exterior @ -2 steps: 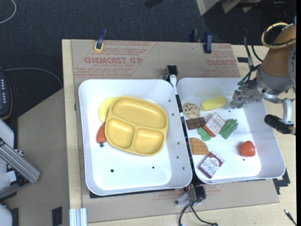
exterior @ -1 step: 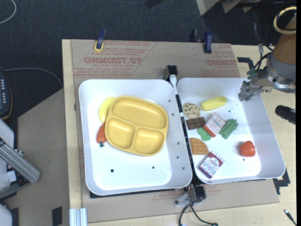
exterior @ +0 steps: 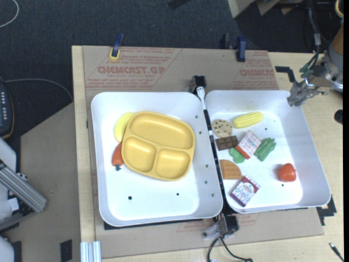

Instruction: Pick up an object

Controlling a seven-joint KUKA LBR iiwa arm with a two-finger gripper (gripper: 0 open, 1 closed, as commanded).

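The right bin (exterior: 305, 146) holds several toy foods: a corn cob (exterior: 247, 119), a round cookie (exterior: 221, 127), a brown chocolate bar (exterior: 226, 143), a red and white packet (exterior: 249, 143), a green pepper (exterior: 265, 148), a small green piece (exterior: 237, 155), a waffle wedge (exterior: 230, 170), a second red packet (exterior: 245, 191) and a red tomato (exterior: 287, 172). My gripper (exterior: 298, 95) hangs at the bin's far right corner, above its rim and well away from the foods. Nothing shows between its fingers.
The left bin (exterior: 103, 162) carries a yellow divided tray (exterior: 157, 145), with a yellow banana-like piece (exterior: 121, 125) and a red-orange pepper (exterior: 117, 156) tucked at its left side. Blue clamps (exterior: 240, 48) hold the cardboard base at the back. A black divider (exterior: 205, 119) runs between the bins.
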